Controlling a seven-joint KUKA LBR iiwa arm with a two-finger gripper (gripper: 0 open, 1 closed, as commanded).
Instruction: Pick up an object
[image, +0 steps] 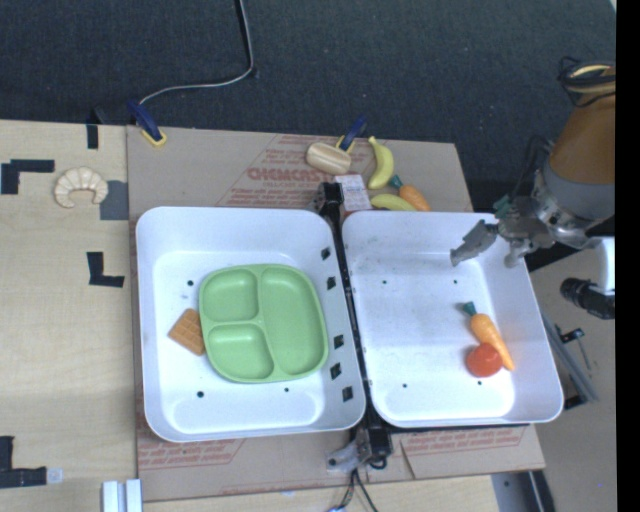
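Observation:
In the right bin (520, 290), a small orange carrot (489, 334) with a green top lies near the right wall. A red tomato (484, 361) touches its lower end. My gripper (486, 254) hovers over the bin's back right corner, up and slightly left of the carrot and well apart from it. It is open, with nothing between its fingers. The left bin (160, 260) holds a green divided plate (264, 322), and a tan cracker (187, 331) pokes out from under the plate's left edge.
Behind the bins on the cardboard lie a bread roll (327, 156), yellow bananas (381, 166) and another carrot (411, 197). A croissant (82, 187) sits on the bench at far left. A black hinge strip (340, 300) separates the bins.

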